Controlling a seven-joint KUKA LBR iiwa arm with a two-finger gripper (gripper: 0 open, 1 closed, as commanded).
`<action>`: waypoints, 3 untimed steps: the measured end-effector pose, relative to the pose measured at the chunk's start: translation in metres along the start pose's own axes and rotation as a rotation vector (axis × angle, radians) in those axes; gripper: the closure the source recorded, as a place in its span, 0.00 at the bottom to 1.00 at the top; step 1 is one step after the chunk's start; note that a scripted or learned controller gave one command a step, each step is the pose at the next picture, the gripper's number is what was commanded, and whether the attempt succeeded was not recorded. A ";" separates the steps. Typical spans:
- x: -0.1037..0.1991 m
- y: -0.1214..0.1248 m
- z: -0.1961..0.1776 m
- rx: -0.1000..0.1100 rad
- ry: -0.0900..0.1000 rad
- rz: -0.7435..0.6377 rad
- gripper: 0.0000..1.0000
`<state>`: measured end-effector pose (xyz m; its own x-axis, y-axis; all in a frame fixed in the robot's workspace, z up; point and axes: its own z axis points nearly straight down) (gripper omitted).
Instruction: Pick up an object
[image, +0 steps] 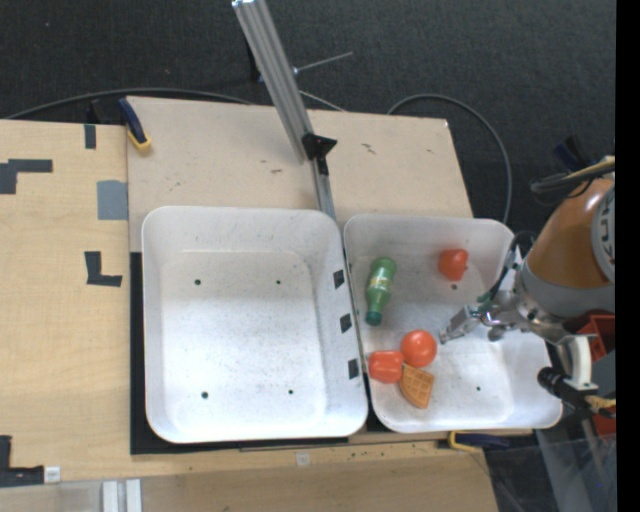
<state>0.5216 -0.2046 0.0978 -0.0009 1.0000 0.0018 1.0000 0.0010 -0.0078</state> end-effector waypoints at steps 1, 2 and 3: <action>0.000 0.001 -0.014 -0.005 -0.001 -0.001 1.00; -0.002 0.001 -0.056 -0.010 -0.003 0.000 1.00; -0.001 0.005 -0.099 -0.011 -0.003 -0.001 1.00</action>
